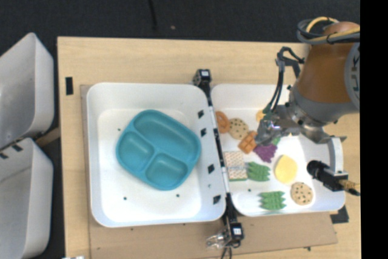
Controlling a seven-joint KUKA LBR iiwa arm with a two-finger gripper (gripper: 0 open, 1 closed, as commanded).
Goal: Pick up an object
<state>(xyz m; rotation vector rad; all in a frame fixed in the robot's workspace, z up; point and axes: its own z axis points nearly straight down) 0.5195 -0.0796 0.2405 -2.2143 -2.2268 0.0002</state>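
Note:
The right bin (242, 93) holds several toy foods. My gripper (266, 134) hangs low over its middle, between an orange waffle piece (247, 143) to its left and a purple piece (265, 152) just below it. It touches or nearly touches both. Nothing is visibly held. A round cookie (237, 128) and an orange pastry (222, 122) lie further left. A yellow oval (285, 168) lies to the lower right of the gripper. The arm (324, 79) hides the bin's right side.
Near the right bin's front lie a second cookie (301, 193), two green leafy pieces (259, 173) (271, 200) and two checkered wafers (233, 159) (237, 174). The left bin (103, 191) holds a blue divided plate (157, 148). A divider (212, 142) runs between the bins.

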